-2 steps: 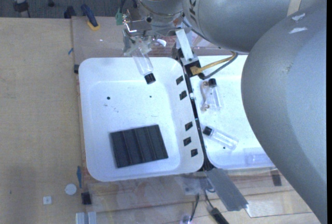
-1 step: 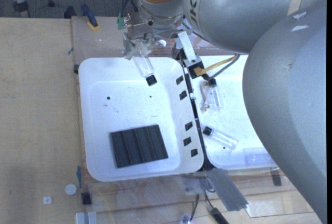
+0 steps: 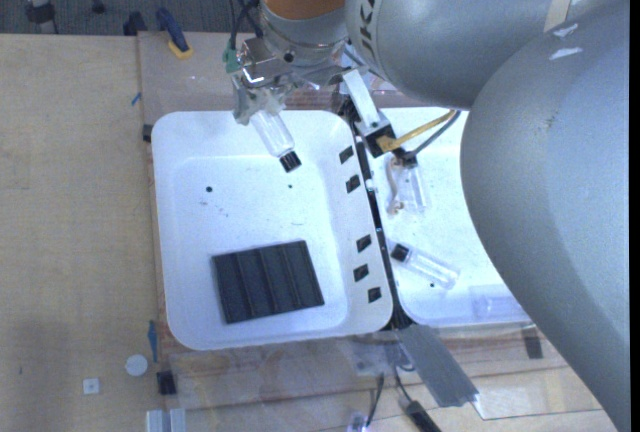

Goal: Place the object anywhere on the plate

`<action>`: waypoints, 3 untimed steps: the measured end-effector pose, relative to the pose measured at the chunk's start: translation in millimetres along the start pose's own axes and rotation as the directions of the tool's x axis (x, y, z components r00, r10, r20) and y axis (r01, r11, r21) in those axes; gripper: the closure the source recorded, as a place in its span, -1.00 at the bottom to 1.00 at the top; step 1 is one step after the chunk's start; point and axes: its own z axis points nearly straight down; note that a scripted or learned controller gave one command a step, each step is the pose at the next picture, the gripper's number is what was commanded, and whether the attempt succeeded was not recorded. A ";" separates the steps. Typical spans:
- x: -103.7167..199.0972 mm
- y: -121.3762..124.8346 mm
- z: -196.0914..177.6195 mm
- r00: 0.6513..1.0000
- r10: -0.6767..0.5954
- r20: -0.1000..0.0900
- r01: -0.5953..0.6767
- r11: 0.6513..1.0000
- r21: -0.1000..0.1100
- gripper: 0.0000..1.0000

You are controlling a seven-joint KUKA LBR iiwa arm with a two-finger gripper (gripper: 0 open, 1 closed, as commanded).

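Note:
A black ribbed plate [image 3: 268, 282] lies flat in the front part of the left bin [image 3: 190, 220]. My gripper [image 3: 260, 113] hangs over the back of that bin, below the orange wrist band. It is shut on a clear vial [image 3: 274, 138] with a black cap [image 3: 290, 160]. The vial slants down and to the right out of the fingers, cap end lowest, above the bin floor. The plate is well in front of the gripper, toward the near edge of the bin.
The right bin [image 3: 450, 220] holds other clear vials [image 3: 406, 186], [image 3: 428, 266] and one near its front edge [image 3: 492, 301]. A ridge with black clips [image 3: 362, 242] divides the bins. The grey arm covers the right side of the view.

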 end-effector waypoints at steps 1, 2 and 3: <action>1.5 0.5 10.5 0.999 -0.050 0.000 0.050 0.999 -0.001 1.00; 0.0 0.3 -62.9 0.997 -0.077 0.001 0.077 0.997 -0.008 1.00; -3.7 -1.1 -11.3 0.989 -0.146 0.000 0.146 0.989 -0.003 1.00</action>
